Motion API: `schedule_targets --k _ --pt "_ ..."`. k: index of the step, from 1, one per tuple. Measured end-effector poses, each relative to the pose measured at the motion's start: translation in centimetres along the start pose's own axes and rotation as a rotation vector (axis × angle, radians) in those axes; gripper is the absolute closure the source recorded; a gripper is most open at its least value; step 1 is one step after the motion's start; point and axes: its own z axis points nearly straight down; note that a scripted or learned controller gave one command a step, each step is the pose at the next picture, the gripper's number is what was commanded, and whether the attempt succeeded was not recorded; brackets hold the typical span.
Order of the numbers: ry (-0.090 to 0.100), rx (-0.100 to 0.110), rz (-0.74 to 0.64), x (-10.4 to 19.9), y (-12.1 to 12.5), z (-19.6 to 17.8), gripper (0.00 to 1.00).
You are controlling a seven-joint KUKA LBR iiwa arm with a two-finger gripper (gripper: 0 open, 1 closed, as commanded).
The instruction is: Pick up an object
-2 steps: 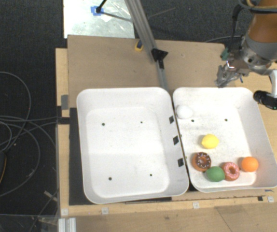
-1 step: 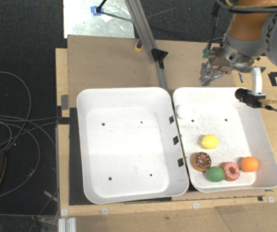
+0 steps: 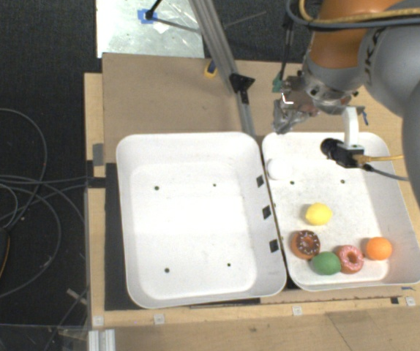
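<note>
Gripper [image 3: 287, 119] up over the top edge of the right bin [image 3: 407, 265], nothing seen in it.

Open or closed: cannot tell. Lower in the same bin, well apart from it: yellow ball [image 3: 317, 213], brown donut [image 3: 306, 244], green ball [image 3: 325, 263], pink donut [image 3: 350, 259], orange ball [image 3: 378, 248]. Left bin [image 3: 126, 196] just beside.

No legible txt, labels, nos. or signs anywhere.
</note>
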Motion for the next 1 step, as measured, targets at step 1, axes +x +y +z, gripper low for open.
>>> schedule_targets --k 1 --pt "0.000 -0.001 0.000 5.80 0.78 1.45 1.00"
